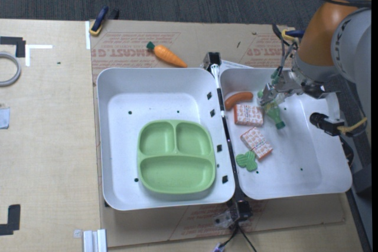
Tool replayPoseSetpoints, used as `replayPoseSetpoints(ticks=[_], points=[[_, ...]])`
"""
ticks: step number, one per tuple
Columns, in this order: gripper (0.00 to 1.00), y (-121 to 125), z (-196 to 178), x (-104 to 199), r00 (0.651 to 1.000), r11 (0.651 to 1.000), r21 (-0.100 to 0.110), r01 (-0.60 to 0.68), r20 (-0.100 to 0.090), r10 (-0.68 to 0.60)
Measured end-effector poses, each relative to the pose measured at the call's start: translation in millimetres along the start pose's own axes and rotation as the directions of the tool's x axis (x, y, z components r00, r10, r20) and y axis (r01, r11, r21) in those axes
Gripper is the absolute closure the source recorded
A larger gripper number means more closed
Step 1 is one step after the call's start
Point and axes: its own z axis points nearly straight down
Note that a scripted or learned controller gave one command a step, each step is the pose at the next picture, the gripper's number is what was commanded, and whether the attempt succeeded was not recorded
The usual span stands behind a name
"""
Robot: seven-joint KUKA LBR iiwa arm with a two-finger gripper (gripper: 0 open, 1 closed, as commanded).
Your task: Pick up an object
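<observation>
Green toy just below end effector, right bin.

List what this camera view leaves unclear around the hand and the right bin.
- Hand: fingers blurred and small; open or shut unclear.
- Green object below it: held or lying loose, unclear.
- Right bin: far right corner covered by the arm.
- Box labels: too small.

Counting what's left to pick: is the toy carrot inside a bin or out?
Out. The carrot lies on the cardboard behind the left bin, beyond its rim.
</observation>
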Motion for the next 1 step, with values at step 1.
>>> replayPoseSetpoints(ticks=[1], points=[[1.0,2.8,-114.2,52.3,0.996,0.996,0.012,-0.094,-0.003,0.094]])
